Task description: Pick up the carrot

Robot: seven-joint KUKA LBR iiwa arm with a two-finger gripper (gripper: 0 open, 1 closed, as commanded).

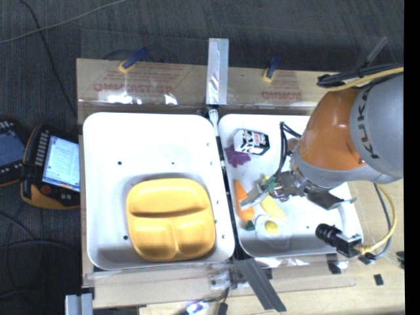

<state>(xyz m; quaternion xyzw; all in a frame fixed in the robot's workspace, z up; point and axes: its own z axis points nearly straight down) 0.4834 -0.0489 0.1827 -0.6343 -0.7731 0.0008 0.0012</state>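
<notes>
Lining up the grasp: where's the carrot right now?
The carrot lies in the right bin, against its left wall, just left of the gripper and a yellow item.

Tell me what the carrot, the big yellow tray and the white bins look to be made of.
Carrot: probably moulded plastic toy food; its orange is flat and even, with a green tip.
Yellow tray: likely plastic with a soft sheen; rounded edges and pressed-in compartments suggest moulding.
White bins: apparently smooth, slightly glossy plastic, with rounded corners and pale reflections along the rim.
</notes>
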